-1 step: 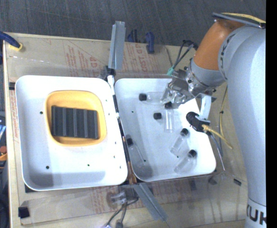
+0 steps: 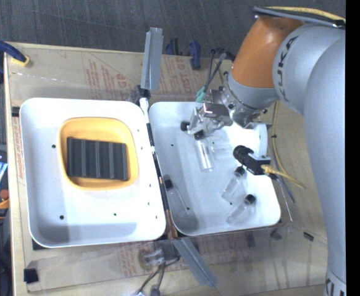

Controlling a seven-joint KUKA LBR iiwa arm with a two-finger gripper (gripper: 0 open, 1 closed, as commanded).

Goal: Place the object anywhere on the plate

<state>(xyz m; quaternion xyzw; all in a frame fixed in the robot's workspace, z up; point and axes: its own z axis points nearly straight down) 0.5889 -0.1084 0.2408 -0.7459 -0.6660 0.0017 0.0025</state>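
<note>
In the camera view the two white bins sit side by side on a brown board; the left bin takes the middle left of the frame, the right bin the middle right. A yellow plate lies in the left bin, toward its upper half; a dark ridged rectangle covers the plate's middle, leaving the yellow rim bare around it.

The grey arm comes in from the upper right; its gripper hangs over the upper part of the right bin, and whether it is released or clenched cannot be told at this angle; nothing is plainly seen in its hold.

The loose things are all in the right bin, well apart from the plate: a clear tube lies just below the gripper; a small black round thing sits just left of the gripper; two clear vials with black caps lie toward the bin's lower right, the upper vial near the lower vial, both tilted.
</note>
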